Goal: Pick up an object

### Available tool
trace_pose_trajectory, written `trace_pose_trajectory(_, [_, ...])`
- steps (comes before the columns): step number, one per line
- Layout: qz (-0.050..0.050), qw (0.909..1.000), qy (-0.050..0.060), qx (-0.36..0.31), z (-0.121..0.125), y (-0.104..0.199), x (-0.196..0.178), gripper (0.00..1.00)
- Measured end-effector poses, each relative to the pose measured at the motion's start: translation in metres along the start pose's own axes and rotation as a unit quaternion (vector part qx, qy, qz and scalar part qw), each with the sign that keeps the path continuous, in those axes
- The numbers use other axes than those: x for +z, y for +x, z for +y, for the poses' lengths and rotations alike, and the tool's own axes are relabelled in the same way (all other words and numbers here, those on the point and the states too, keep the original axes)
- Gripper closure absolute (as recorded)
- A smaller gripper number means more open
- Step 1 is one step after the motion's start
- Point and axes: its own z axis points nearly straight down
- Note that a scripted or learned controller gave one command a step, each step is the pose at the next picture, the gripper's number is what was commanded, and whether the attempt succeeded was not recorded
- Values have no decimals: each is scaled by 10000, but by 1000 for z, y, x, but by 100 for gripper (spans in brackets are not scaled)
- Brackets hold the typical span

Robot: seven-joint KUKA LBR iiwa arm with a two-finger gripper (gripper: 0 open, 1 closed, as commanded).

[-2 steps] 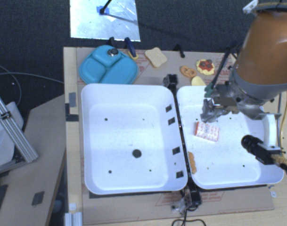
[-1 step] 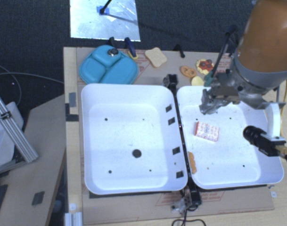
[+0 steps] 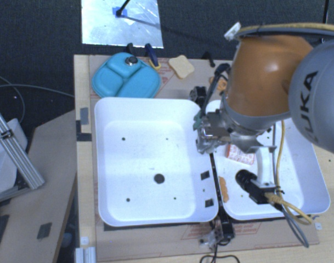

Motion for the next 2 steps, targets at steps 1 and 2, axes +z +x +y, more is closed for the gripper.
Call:
trace_pose_trajectory(1, [15, 9999, -108, 19, 12, -4, -115, 100])
trace_pose_trajectory(2, [0, 10000, -62, 51, 0, -42, -127, 100])
